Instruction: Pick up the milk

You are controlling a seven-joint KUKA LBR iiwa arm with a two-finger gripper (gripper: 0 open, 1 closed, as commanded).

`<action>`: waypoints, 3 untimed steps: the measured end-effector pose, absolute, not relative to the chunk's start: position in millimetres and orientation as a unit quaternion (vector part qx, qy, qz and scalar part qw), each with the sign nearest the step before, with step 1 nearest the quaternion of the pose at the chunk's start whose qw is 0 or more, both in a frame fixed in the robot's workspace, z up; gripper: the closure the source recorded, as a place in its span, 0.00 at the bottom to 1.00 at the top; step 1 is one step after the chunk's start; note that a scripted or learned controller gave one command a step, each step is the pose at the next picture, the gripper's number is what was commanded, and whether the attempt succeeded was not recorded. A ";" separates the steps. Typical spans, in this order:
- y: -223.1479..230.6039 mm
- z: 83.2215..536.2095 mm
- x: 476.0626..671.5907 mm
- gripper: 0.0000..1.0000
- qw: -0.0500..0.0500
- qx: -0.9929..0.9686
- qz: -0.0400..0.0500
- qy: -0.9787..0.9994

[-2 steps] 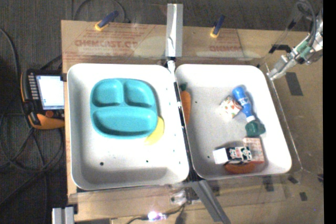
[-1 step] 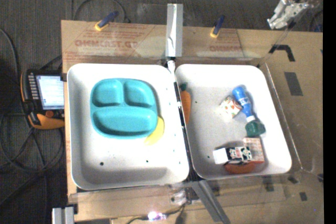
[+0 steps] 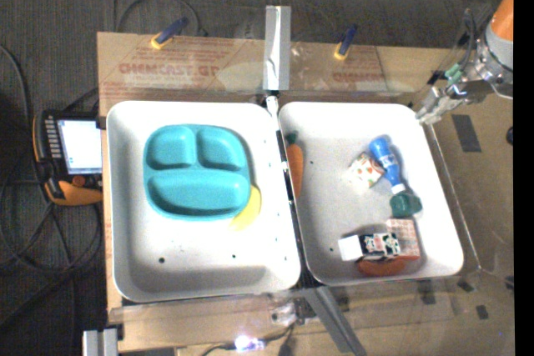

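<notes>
Camera view: the arm comes in at top right, orange band at the frame edge, and the gripper [image 3: 434, 106] hangs just outside the upper right corner of the right bin [image 3: 334, 117], above its rim. Whether the pincer is apart or together I cannot tell; too small and blurred at that angle. Nothing sits between it and no object is near it.

The milk [image 3: 365, 171] is, I think, the small white carton with red/green print lying tilted in the upper middle of the right bin, touching or just beside the blue bottle [image 3: 384, 158] on its right. It could also be the white-and-dark box [image 3: 380, 244] near the bin's front edge, so ID is a fair guess only. A teal cap-shaped object [image 3: 405, 203] lies just below the bottle. An orange-red item [image 3: 385, 265] lies under the front box, and a carrot-like piece [image 3: 294, 167] rests along the bin's left wall. The left bin [image 3: 125, 263] holds a teal divided plate [image 3: 198, 171] w/ a yellow piece [image 3: 248, 211] at its lower right corner.

Step in hand: approach, pre-grasp; the pick is not yet begun, carton untouched.

Next move calls for: travel left and toward the bin's middle, then descend over the carton. Approx. align the grasp across its narrow sides and keep clear of the bottle, since the two sit so close that a nudge is likely.
</notes>
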State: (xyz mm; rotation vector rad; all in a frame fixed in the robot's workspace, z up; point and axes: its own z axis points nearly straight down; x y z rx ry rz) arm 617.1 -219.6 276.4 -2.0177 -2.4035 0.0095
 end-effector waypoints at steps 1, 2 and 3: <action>-199.9 150.2 607.5 1.00 0.003 -0.667 0.002 -0.745; -199.9 150.3 607.6 0.00 0.003 -0.667 0.002 -0.745; -166.3 88.7 550.0 0.00 -0.006 -0.630 -0.002 -0.777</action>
